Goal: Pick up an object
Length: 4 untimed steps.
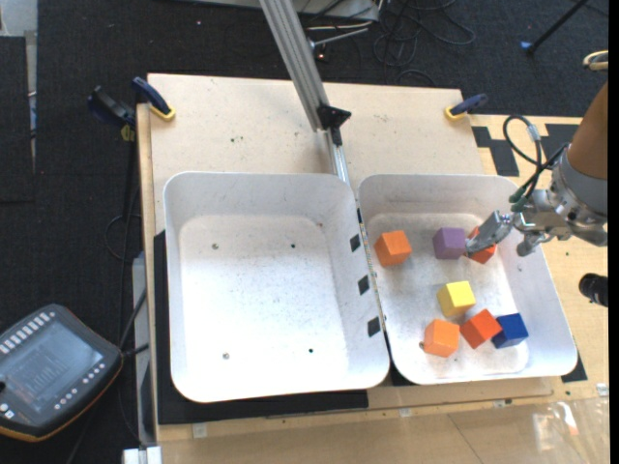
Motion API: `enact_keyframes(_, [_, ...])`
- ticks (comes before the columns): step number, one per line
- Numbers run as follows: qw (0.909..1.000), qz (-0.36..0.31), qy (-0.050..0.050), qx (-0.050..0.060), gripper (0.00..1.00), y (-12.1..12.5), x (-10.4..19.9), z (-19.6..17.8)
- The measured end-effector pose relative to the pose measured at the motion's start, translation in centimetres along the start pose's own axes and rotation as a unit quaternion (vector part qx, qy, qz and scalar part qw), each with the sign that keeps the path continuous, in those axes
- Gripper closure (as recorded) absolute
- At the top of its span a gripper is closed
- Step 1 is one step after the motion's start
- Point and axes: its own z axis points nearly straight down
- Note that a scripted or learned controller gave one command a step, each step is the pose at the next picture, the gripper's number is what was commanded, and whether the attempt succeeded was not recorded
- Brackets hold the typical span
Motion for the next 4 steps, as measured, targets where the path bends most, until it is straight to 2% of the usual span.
enact_keyframes(1, [1.0000, 0.000, -0.001, -0.003, 0.00, 0.1, 0.0, -0.3])
enact_keyframes(3, [1.0000, 0.001, 0.000, 0.001, 0.00, -0.3, 1.2, 11.5])
enact_keyframes(4, [1.0000, 0.001, -0.001, -0.002, 0.00, -0.3, 1.2, 15.1])
